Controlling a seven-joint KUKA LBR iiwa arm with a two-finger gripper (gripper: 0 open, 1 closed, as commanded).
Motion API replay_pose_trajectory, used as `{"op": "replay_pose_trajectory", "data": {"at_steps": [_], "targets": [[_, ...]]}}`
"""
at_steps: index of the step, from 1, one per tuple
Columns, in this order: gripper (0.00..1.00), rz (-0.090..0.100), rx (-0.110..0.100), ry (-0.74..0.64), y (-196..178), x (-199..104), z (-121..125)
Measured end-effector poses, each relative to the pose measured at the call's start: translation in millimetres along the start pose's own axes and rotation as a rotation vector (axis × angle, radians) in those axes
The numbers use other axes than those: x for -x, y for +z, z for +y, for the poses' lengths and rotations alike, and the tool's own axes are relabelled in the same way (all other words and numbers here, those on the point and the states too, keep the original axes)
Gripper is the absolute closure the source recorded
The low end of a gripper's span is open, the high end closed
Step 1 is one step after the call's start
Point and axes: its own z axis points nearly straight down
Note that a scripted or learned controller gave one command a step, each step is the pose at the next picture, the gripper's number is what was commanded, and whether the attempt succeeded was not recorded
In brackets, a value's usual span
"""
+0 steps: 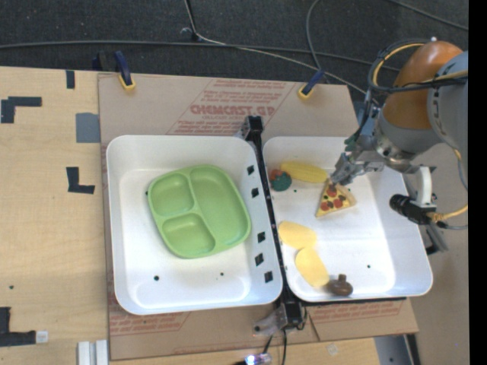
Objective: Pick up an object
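In the right bin (396, 226), the gripper (340, 175) hangs just above the pizza slice (335, 199); I cannot tell its jaw state.

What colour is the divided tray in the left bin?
Light green, seen clearly in the camera view.

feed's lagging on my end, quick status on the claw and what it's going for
Claw low in right bin, at top edge of pizza slice toy. Nothing seen gripped. Yellow banana toy close beside.
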Motion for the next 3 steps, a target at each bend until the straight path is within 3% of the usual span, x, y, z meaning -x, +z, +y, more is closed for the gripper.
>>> {"op": "replay_pose_trajectory", "data": {"at_steps": [1, 2, 3], "targets": [[1.0, 0.0, 0.001, 0.0, -63.3, -2.5, 4.9], [1.0, 0.001, -0.005, 0.001, -69.9, -2.8, 5.3], [1.0, 0.003, -0.006, -0.005, -68.3, -64.9, 2.8]]}}
